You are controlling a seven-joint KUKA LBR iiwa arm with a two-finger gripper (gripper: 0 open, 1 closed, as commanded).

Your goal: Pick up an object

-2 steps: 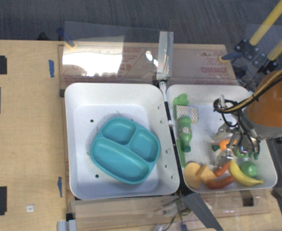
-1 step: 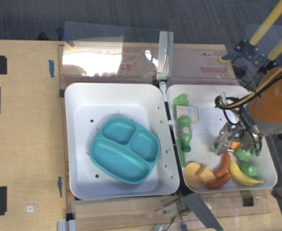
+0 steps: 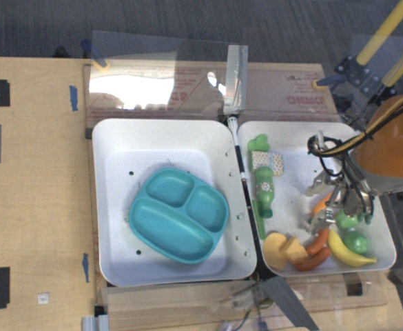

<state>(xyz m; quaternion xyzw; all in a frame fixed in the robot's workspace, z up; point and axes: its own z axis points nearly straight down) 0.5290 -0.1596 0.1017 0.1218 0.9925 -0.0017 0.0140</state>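
The objects to pick from lie in the right bin (image 3: pixel 387 254), crowded toward its near right corner. A yellow banana (image 3: pixel 349 250) lies there with its long axis running from upper left to lower right, its curve bowed toward the near rim and its far tip pointing at the bin's right wall. Just beside it sits a small green round fruit (image 3: pixel 356 242), and another green piece (image 3: pixel 346 221) lies a little farther back, close under the gripper. To the banana's left a red-orange carrot-like piece (image 3: pixel 316 243) slants from upper right to lower left, touching a yellow-orange fruit (image 3: pixel 282 249) near the bin's front edge. Along the left wall of this bin a green bottle (image 3: pixel 262 185) lies with its long axis running front to back, cap end toward the far side, and a small patterned packet (image 3: pixel 268 161) rests against it. The gripper (image 3: pixel 339 209) hangs low over the cluster, its metal parts tangled visually with the objects and black cables; whether its fingers are spread or closed cannot be told, and nothing is plainly seen between them. The left bin (image 3: pixel 111 143) bears a teal divided plate (image 3: pixel 179 215).
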